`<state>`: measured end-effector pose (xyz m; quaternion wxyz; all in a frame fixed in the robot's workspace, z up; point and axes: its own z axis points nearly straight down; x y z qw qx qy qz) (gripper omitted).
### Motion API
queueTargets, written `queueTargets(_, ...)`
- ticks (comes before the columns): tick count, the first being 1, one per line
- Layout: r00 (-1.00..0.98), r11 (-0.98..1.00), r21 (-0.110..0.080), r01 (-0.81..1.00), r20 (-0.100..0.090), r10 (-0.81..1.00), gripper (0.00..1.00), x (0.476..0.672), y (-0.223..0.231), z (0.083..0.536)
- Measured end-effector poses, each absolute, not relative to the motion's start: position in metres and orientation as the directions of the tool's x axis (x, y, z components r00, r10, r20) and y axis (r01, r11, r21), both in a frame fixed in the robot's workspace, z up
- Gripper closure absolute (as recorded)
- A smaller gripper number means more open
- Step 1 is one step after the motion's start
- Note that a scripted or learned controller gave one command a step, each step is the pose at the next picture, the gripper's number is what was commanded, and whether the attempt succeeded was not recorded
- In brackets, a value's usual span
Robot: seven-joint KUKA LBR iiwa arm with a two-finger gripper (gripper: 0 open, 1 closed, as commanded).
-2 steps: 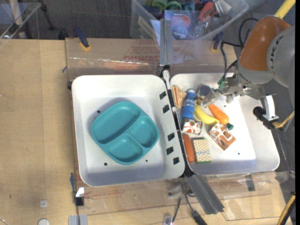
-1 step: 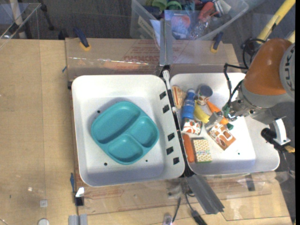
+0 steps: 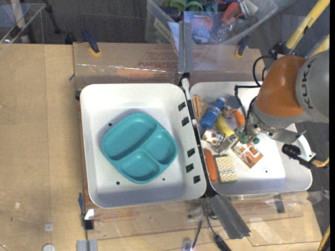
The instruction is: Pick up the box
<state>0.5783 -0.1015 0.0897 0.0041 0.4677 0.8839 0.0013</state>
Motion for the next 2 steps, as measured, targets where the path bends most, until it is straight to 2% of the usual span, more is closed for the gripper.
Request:
queueTargets(1, -0.558, 0.558, 0.013, 0.83, -0.014, 0.83, 1.0, 0.581, -0.104, 0.101)
queueTargets(2, -0.541, 0.541, 0.002, 0.841, -0.001, 0.841, 1.0, 0.566, -0.049, 0.207)
